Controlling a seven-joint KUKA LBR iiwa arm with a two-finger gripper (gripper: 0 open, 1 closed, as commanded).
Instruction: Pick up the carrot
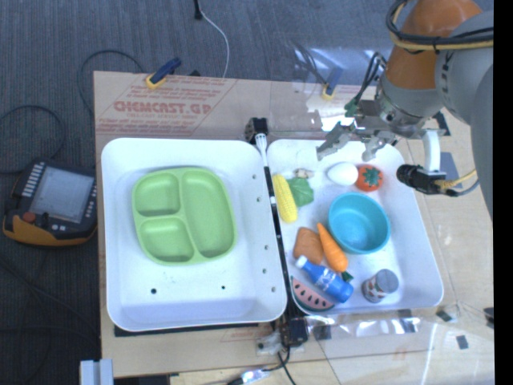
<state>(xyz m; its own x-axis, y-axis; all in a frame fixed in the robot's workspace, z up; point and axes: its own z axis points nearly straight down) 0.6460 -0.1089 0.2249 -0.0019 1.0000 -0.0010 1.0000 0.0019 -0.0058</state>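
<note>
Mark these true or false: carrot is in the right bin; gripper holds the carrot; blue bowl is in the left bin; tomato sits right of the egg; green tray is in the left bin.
1. The carrot is in the right bin. True.
2. The gripper holds the carrot. False: it is up at the bin's far end near the egg, nothing between its fingers.
3. The blue bowl is in the left bin. False: it is in the right bin, beside the carrot.
4. The tomato sits right of the egg. True.
5. The green tray is in the left bin. True.
</note>
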